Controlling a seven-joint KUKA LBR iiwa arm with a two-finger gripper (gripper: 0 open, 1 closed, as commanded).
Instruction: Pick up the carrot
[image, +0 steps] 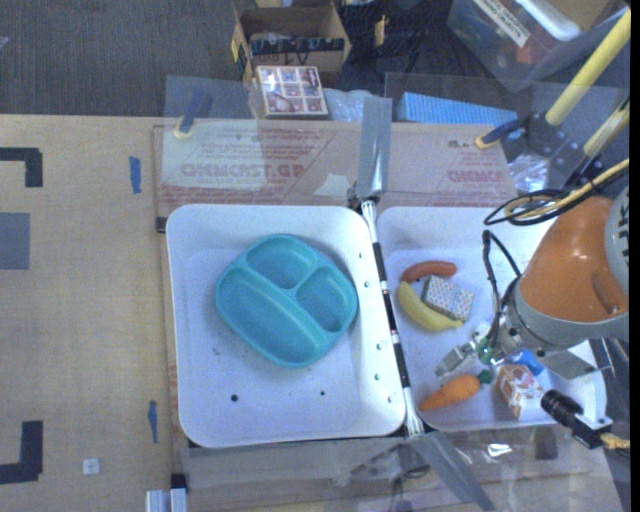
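From my remote seat I saw the gripper (468, 355) low over the right bin (440, 225), toward that bin's near edge, with the arm (575, 275) and its orange band reaching in across the bin's right side. The fingers (452, 358) appeared moderately parted and I could see nothing between them. Their silver tips pointed down toward the bin's near-left corner, and I could not tell whether they touched the bin floor. The carrot (450, 392) lay flat just beside the fingers, on the side toward the bin's near edge. Its orange tip aimed at the near-left corner and its green top sat at the other end. It was free of the fingers, though close enough that I could not be sure of a gap. A small printed carton (515, 388) stood just beside the carrot's green end, further toward the bin's right edge. Nearer the middle of the same bin, a banana (422, 308) curved along the left side with a grey patterned block (447, 297) resting against it. A sausage (428, 270) lay just beyond them, toward the far edge. All three were apart from the gripper. In the left bin (200, 400) a teal divided plate (287, 298) sat around the centre, turned at an angle to the bin's edges. Both bins sat side by side on the wooden tabletop (80, 300), their inner edges touching.
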